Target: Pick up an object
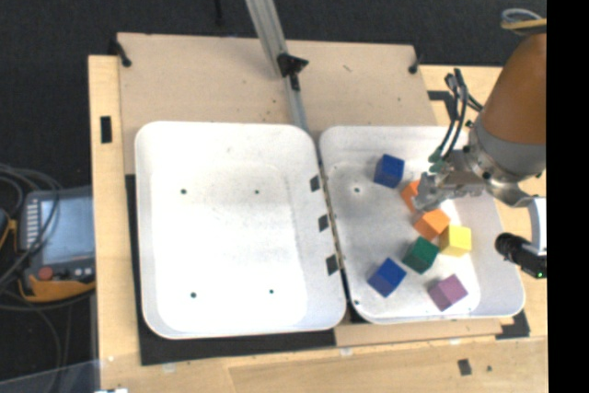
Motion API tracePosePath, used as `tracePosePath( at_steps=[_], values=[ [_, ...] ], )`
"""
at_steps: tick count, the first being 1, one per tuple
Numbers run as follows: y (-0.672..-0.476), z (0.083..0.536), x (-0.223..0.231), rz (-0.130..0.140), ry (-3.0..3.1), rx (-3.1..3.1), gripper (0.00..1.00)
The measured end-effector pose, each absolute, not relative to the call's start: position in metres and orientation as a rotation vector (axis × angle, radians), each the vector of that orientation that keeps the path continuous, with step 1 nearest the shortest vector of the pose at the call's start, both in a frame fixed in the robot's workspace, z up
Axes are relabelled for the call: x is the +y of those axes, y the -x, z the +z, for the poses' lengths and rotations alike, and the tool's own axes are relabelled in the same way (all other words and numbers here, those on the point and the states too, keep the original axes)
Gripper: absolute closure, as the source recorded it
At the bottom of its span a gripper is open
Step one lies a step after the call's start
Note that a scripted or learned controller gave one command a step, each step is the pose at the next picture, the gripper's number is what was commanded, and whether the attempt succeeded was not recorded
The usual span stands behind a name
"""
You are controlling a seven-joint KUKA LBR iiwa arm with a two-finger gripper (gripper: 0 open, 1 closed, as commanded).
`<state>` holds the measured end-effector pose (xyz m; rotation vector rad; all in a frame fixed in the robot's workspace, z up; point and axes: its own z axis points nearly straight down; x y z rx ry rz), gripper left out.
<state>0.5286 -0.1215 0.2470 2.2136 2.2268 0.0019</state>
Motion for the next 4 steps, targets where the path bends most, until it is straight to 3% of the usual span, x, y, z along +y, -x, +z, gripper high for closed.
tracePosePath(
  at_steps=[4],
  values=[
    [-0.537, 0.234, 0.079, 0.001, -2.214, 2.230, 1.00]
  ],
)
